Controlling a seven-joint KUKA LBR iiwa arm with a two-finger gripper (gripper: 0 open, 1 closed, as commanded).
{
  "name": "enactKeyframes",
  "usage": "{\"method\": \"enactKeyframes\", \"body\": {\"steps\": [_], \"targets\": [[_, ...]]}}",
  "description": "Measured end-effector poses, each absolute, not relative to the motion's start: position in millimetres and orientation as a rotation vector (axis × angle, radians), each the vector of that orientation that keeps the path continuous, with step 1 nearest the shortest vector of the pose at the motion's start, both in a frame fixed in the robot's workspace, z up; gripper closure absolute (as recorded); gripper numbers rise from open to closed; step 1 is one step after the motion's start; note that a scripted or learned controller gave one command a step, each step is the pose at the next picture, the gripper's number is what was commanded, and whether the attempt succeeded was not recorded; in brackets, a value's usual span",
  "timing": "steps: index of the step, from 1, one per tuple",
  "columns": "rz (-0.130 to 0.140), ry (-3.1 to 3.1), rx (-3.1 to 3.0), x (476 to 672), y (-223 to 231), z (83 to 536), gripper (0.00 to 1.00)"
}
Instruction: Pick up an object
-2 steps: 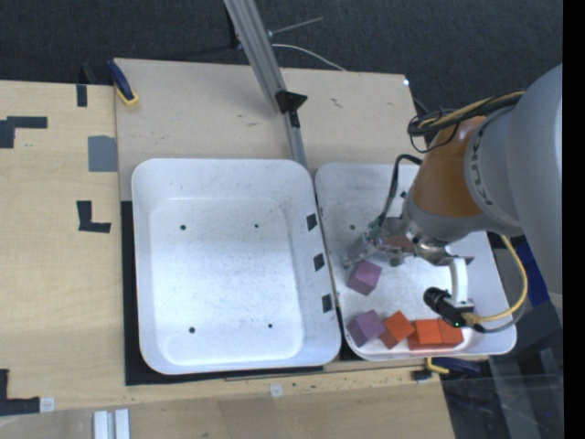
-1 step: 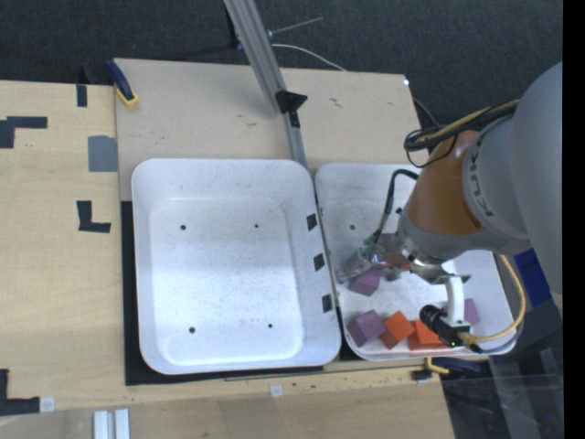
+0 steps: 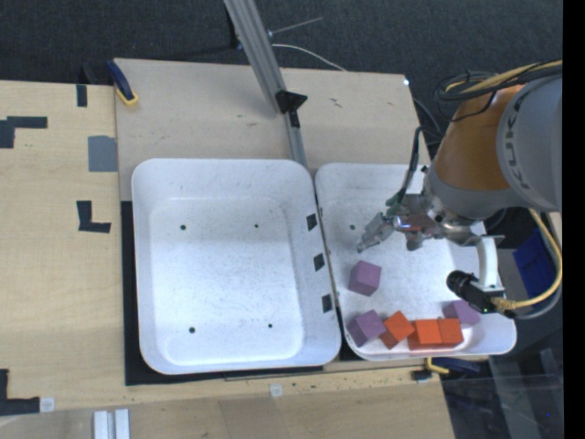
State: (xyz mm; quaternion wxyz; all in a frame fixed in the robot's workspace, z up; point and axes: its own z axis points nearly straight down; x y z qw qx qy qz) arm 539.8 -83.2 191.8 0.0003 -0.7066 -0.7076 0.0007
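My gripper [image 3: 391, 235] hangs over the middle of the right bin [image 3: 340, 187], open, with nothing between its fingers. One grey finger [image 3: 369, 237] points down and to the left. A purple cube [image 3: 365, 277] lies just below that finger, apart from it. Along the bin's front wall sit another purple cube [image 3: 366, 326], a small orange block [image 3: 398, 326], a longer orange block [image 3: 435, 334] and a purple piece [image 3: 462, 312] at the right end, partly hidden by the arm's black fitting.
The left bin [image 3: 146, 190] adjoins the right one. A slanted metal pole [image 3: 260, 48] comes down to the bins' shared back corner. Cables [image 3: 539, 291] loop along the arm at the right.
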Motion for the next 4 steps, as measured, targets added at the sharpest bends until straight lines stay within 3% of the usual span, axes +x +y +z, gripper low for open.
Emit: {"method": "enactKeyframes", "body": {"steps": [1, 2, 3, 4], "targets": [[0.002, -2.219, -2.219, 531.2, -93, 89, 0.0], [0.004, -2.22, -2.217, 530.8, -93, 101, 1.0], [-0.011, -2.234, -2.212, 568.8, -6, 196, 1.0], [-0.006, -2.231, -2.213, 604.1, 46, 231, 1.0]]}}
